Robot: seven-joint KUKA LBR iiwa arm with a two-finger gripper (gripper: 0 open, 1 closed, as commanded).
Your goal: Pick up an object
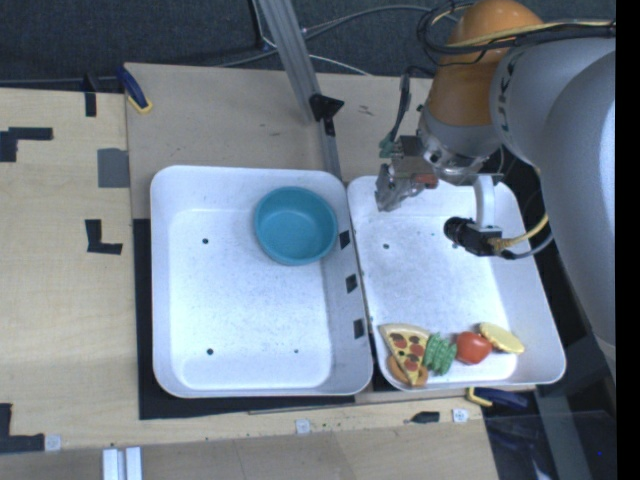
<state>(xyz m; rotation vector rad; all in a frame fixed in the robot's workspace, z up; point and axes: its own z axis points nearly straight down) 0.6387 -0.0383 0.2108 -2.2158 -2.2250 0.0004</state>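
Note:
A blue bowl (295, 225) sits in the left bin (200, 298) near its far right corner. Along the near edge of the right bin (440, 278) lie a pizza slice (404, 351), a green leafy piece (438, 352), a red tomato (472, 347) and a yellow piece (500, 338). My gripper (392, 194) hangs over the far left corner of the right bin, well away from the toys. I see nothing held in it.
A grey metal pole (300, 68) slants up from between the bins. A black cable fitting (474, 235) hangs off the wrist over the right bin. Black tape marks (98, 238) lie on the bench to the left.

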